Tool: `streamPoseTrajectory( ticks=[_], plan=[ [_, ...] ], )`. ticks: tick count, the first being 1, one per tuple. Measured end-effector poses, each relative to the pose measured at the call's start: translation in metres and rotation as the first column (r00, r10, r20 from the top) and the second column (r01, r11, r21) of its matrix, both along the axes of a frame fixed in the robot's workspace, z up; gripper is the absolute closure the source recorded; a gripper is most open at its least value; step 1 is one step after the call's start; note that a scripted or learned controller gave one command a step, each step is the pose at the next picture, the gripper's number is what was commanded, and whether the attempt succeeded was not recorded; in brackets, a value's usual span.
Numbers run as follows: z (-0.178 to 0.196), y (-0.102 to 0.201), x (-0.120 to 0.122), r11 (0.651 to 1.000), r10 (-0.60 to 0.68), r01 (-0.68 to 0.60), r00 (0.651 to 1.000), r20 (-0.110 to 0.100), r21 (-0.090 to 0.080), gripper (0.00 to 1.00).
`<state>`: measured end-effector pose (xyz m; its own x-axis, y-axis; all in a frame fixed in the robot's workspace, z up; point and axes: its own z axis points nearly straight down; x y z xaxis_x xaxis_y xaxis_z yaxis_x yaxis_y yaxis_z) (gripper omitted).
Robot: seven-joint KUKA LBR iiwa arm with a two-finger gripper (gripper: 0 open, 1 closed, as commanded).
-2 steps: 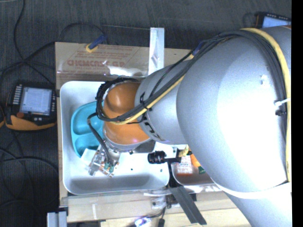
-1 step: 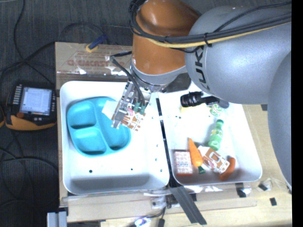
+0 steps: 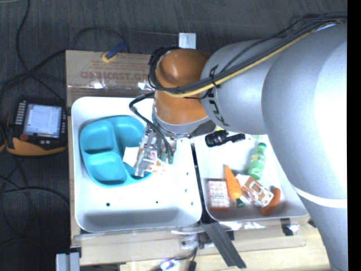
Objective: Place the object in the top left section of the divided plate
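Note:
The blue divided plate (image 3: pixel 104 145) lies in the left bin (image 3: pixel 135 210), with three sections: one at the upper left, one at the upper right, one at the bottom. My gripper (image 3: pixel 149 158) hangs over the plate's right edge, pointing down. A small pale item with coloured print (image 3: pixel 161 162) sits right at the gripper's tip, by the plate's rim. The wrist hides how the item is held, and whether it rests on the bin floor.
The right bin (image 3: pixel 293 208) holds a carrot (image 3: pixel 231 185), a green bottle (image 3: pixel 258 161), a brown packet (image 3: pixel 216 193), a white and orange packet (image 3: pixel 256 192) and a red item (image 3: pixel 273 201). A handheld screen (image 3: pixel 38 122) lies left of the bench. The arm covers the back right.

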<state>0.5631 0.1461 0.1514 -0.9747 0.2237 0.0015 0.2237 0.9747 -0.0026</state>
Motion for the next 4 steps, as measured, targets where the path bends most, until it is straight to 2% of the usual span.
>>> streamPoseTrajectory(
  ticks=[1,2,3,4],
  plan=[
    [0.006,0.011,0.027,0.965,0.261,-0.261,0.965,0.003,0.001,1.0],
    [0.112,-0.046,-0.062,0.922,0.387,-0.387,0.922,0.002,0.001,1.0],
    [0.005,0.004,-0.032,0.863,0.505,-0.505,0.863,0.001,0.003,1.0],
    [0.104,0.037,-0.072,0.703,0.712,-0.712,0.703,0.003,0.004,1.0]
  ],
)
